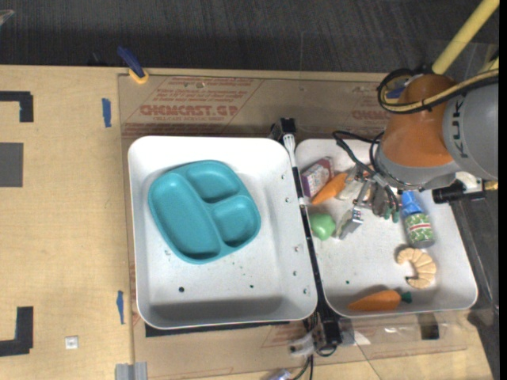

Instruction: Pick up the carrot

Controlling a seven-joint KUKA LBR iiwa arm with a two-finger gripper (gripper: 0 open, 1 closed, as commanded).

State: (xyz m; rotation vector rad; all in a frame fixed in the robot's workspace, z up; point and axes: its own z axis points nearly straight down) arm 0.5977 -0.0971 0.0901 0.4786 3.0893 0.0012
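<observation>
— Fingers (354, 214) on the gripper (366, 204): how do they stand?
— Slim metal prongs, pointing down into the right bin (463, 279). Whether they are spread or closed I cannot tell; nothing shows between them.
— And the carrot (377, 299)?
— It lies flat near the front wall of that bin, smooth, orange and tapered, with a small green stub at its right end, well apart from the gripper.
— What else is in there?
— A round green ball (322, 226) just beside the prongs, an orange wedge (330, 188) against a purple packet (315, 174), a small bottle with a blue cap (417, 223), and a ridged tan croissant (419, 265).
— The other side?
— The left bin (158, 291) holds a glossy teal plate (204, 210) with three compartments. Both bins sit on a cardboard-covered bench (63, 212).
— The arm?
— Grey, with its orange band (416, 129), bent in from the right above the right bin.
</observation>
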